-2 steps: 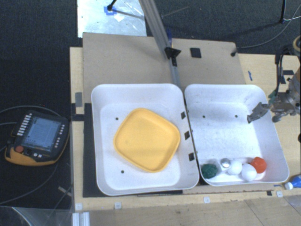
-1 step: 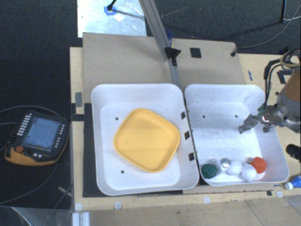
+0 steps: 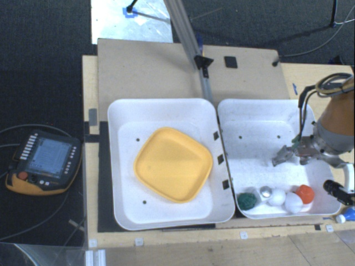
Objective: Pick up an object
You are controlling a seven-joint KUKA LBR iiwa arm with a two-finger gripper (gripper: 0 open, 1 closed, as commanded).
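Over the right bin (image 3: 260, 121), near its right wall, the gripper (image 3: 285, 155) hangs above bare bin floor with nothing between its fingers; whether it is spread or pressed together cannot be told at this resolution. Along the bin's near wall, apart from the gripper, lie a green object (image 3: 247, 200), a small silver ball (image 3: 265, 192), two white balls (image 3: 277, 197) (image 3: 293, 203) and an orange ball (image 3: 304, 193), while a yellow plate (image 3: 173, 171) lies in the left bin (image 3: 125, 165). These small items are probably light, but the balls look smooth and prone to roll, so a centred grasp across the widest part seems advisable, and the green object appears least slippery.
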